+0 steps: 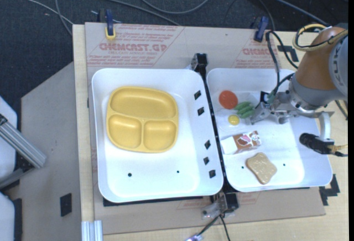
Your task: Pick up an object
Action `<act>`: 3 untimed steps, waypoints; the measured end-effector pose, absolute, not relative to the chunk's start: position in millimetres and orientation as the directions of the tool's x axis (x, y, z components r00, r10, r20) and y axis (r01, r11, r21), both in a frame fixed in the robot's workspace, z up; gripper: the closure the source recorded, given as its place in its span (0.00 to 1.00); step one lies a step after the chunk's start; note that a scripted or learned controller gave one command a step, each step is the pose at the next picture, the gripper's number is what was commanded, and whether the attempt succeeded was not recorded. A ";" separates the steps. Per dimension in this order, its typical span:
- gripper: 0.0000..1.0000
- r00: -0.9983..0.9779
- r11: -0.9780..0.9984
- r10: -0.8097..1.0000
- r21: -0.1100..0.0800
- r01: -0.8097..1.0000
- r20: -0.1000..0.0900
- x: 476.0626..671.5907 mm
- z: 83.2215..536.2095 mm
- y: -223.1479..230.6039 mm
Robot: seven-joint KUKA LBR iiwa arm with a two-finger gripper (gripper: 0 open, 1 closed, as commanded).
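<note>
The right bin [296, 171] holds a red-orange round piece [228, 98], a green piece [244, 108], a small yellow ball [234, 120], a brown and white wrapped snack [246, 141] and a tan toast-shaped piece [261, 168]. My gripper [261, 114] hangs low over the bin's upper middle, just right of the green piece, with its tip close to it. Nothing shows between its fingers.
A yellow three-compartment plate [142, 119] lies in the left bin [160, 179]. A black divider with clips [207, 124] runs between the bins. The orange-banded arm [319, 68] and its cables cover the right bin's far right side. Blue clamps [109, 23] grip the board's back edge.
</note>
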State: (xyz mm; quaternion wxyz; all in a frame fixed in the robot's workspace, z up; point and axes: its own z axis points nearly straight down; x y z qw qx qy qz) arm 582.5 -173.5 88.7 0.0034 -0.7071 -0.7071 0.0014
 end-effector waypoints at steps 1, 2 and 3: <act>1.00 0.000 0.000 1.000 0.001 1.000 0.001 584.6 103.6 -174.1; 1.00 -0.001 0.001 1.000 0.008 1.000 -0.002 588.2 168.6 -174.3; 1.00 -0.002 0.002 1.000 0.008 1.000 -0.002 590.0 223.5 -174.6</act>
